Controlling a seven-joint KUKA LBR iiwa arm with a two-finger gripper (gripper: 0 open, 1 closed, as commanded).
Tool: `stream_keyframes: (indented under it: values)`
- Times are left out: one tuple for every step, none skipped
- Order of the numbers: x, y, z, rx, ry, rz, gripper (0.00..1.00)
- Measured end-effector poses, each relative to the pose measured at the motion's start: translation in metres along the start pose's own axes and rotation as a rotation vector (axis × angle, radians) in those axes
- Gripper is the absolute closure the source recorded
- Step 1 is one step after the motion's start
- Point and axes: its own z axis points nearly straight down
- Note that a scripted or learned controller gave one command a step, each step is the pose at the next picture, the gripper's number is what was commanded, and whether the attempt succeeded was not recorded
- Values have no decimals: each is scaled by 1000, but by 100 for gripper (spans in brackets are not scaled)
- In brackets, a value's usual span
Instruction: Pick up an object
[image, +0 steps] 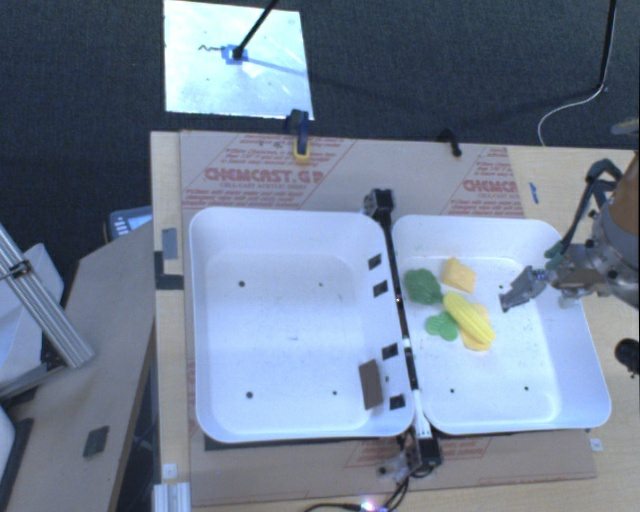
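In the right bin (560, 400) lie several small objects: a dark green lump (422, 286), a small yellow block (459, 274), a yellow corn-like piece (471, 320) and a small green piece (441, 326). My gripper (520, 291) hangs over the right part of that bin, to the right of the yellow pieces and apart from them. Nothing shows between its fingers.
The left bin (215, 400) holds a small brown block (370, 384) near its front right corner. Black clips (380, 289) run along the seam between the bins. A yellow and blue clamp (299, 135) sits at the back of the board.
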Motion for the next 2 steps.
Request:
stream_keyframes:
  values:
    - [34, -12, 205, 4, 2, 1, 0]
    - [122, 35, 81, -14, 3, -12, 0]
